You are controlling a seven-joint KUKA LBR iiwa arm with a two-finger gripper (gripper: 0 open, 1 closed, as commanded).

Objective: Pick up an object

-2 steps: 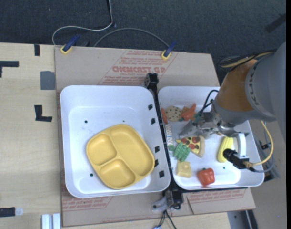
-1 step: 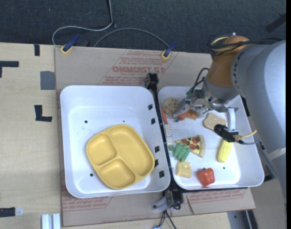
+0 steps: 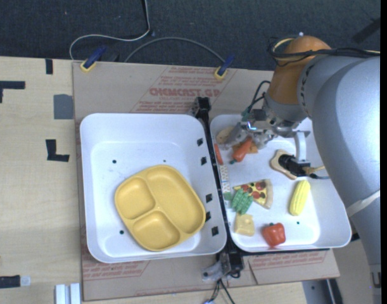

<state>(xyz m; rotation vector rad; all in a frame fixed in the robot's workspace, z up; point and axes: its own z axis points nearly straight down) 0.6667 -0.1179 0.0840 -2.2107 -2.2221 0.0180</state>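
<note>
The end effector (image 3: 247,138) hovers over a small orange-red toy (image 3: 242,150) in the right bin (image 3: 336,230) — whether it grips cannot be told. The toy looks light, rigid and slippery — best pinched across its narrow middle.

- One fixed camera looks down on my desk (image 3: 28,170) from above, at a slant.
- It sits far enough back to take in both white bins, the left bin (image 3: 92,132) and the right bin (image 3: 329,230), side by side.
- My arm (image 3: 345,119) enters from the view's right, large and close to the lens.
</note>
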